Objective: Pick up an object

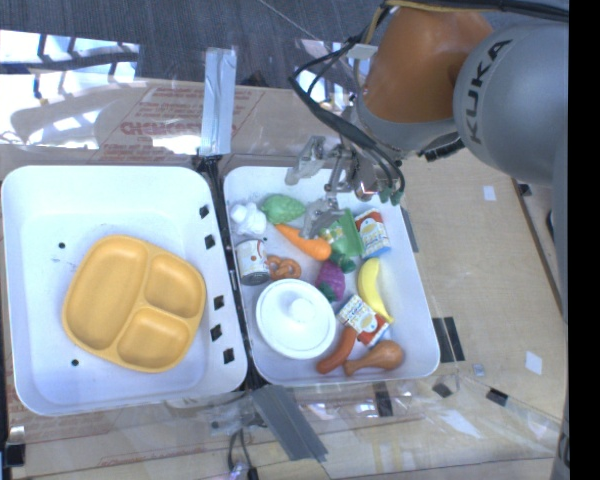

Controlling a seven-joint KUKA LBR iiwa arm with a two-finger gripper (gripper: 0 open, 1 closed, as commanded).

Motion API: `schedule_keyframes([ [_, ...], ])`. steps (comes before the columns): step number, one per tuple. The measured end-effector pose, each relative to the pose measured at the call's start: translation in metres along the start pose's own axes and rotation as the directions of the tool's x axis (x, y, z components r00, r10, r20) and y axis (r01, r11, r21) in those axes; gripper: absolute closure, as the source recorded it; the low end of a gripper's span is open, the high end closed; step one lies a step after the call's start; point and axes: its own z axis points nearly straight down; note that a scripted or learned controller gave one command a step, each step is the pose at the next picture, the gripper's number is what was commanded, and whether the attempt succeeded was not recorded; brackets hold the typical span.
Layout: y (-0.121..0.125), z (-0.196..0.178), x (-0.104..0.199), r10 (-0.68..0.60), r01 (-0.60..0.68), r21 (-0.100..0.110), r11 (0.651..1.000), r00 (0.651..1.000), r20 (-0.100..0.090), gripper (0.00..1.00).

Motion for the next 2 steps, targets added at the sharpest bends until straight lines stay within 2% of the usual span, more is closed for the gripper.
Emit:
schedule_keyframes([
  [1, -0.026, 0.11, 0.005, -0.192, 0.192, -0.004, 0.981, 0.981, -0.005, 0.0],
  [2, 0.0, 0.147, -0.003, -0.258, 0.258, -0.003, 0.966, 0.966, -0.012, 0.0],
])
